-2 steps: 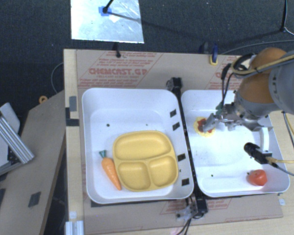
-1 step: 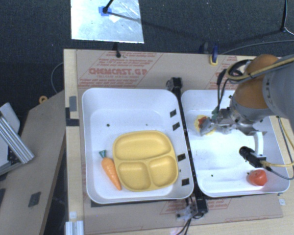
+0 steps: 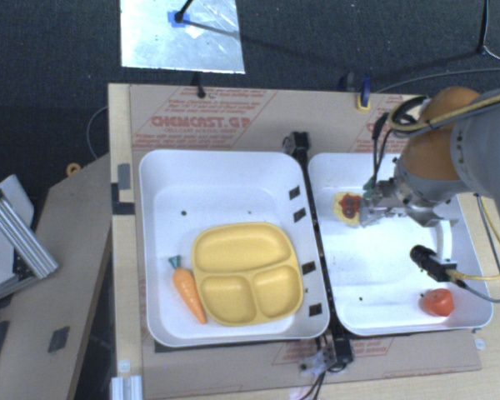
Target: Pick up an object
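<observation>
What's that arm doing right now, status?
Claw low in right bin, beside small red-yellow toy. Grip unclear. Tomato sits apart.

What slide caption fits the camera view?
Arm's gripper poised beside a small red-and-yellow toy in the right bin; left bin holds tray and carrot.

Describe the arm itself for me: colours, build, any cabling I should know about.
The arm is a bulky, rounded grey body with an orange band above the wrist. The gripper end is a darker grey metal block. A black cable loops by the orange band, and a yellow-and-black cable trails beneath the arm. I can't make out any markings.
</observation>
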